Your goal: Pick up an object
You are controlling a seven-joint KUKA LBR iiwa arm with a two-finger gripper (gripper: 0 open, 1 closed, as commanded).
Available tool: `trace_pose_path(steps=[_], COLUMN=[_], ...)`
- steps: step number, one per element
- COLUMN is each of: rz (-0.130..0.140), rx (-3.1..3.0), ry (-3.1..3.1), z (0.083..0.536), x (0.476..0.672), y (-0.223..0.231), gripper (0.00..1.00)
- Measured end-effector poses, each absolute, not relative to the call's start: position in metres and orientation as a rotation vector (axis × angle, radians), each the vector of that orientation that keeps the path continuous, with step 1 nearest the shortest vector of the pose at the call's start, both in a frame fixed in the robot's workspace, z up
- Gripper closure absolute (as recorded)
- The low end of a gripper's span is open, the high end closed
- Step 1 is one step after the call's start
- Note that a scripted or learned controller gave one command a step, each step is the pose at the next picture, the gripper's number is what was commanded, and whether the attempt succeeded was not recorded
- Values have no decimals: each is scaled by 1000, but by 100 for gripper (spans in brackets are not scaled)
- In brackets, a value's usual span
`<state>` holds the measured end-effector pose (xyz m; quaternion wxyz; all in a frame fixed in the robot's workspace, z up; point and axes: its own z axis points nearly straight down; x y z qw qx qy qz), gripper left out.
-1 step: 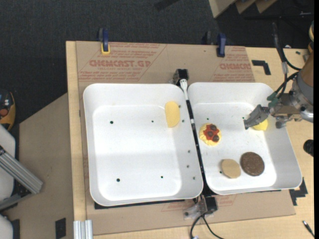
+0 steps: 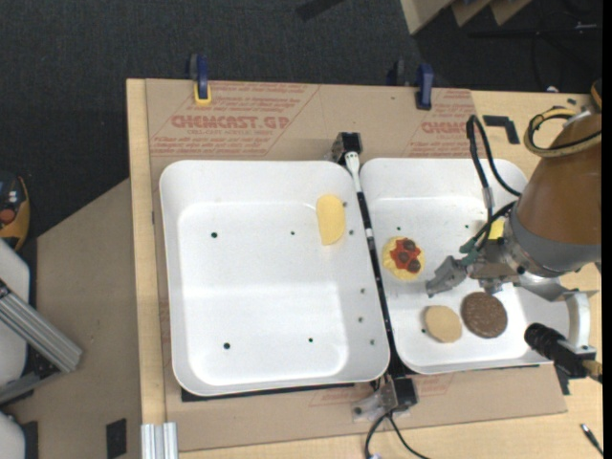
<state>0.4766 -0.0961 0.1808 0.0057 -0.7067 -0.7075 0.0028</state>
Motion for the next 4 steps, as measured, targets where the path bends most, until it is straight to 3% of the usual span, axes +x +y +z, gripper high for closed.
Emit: trace_pose_path(steps=[1,2,3,4], rz=[-2,-9,-27,15], rx=[-2226,-2216,-2224,-2203], ry=[-2221,-2235,-2239,-2223], z=[197,184,408,262], x=[480,582,591,585], y=[-99,-48,5,93], gripper=[100,100,100,100])
